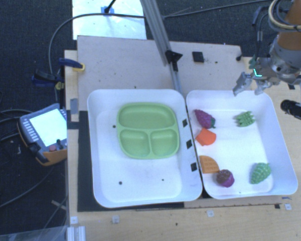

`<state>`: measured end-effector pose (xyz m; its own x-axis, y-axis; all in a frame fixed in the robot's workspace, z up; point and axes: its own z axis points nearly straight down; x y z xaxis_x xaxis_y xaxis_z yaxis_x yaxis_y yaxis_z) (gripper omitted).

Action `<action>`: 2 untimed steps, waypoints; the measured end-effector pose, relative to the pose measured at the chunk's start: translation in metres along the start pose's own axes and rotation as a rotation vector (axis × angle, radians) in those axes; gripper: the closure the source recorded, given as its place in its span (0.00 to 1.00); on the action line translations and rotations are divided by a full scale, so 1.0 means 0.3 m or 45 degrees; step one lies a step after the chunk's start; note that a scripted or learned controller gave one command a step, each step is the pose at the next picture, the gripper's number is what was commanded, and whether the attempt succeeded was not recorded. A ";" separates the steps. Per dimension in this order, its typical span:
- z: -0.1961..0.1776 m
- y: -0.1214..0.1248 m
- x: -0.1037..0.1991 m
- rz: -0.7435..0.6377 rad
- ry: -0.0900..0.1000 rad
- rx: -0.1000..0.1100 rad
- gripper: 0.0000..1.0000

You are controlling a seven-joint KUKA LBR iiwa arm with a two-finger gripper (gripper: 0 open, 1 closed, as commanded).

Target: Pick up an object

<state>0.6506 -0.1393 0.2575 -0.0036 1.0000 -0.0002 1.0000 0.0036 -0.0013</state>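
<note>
The left bin [140, 185] has just a green divided plate [148, 130] sitting in it, nothing loose to grab. The right bin [278, 134] is where the pickable stuff is: a purple grape-looking piece [204, 118] near the divider, an orange chunk [206, 137] just below it, then a tan-orange slice [208, 163] touching a dark purple round thing [224, 177] lower down. Further right there's a small spiky green item [245, 118] up top and a bumpy green one [260, 172] near the bottom corner.

The gripper [252, 85] hovers over the far rim of the right bin, fingers spread apart, holding nothing. My guess is the spiky green item is the closest target: it lies just below the gripper toward the camera, long axis roughly left-right.
</note>
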 end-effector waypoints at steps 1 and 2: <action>-0.006 0.003 0.000 -0.001 -0.001 -0.005 0.00; 0.154 -0.013 0.028 -0.002 0.000 -0.001 0.00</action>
<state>0.6466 -0.1309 0.2112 -0.0052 1.0000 -0.0003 1.0000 0.0052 -0.0006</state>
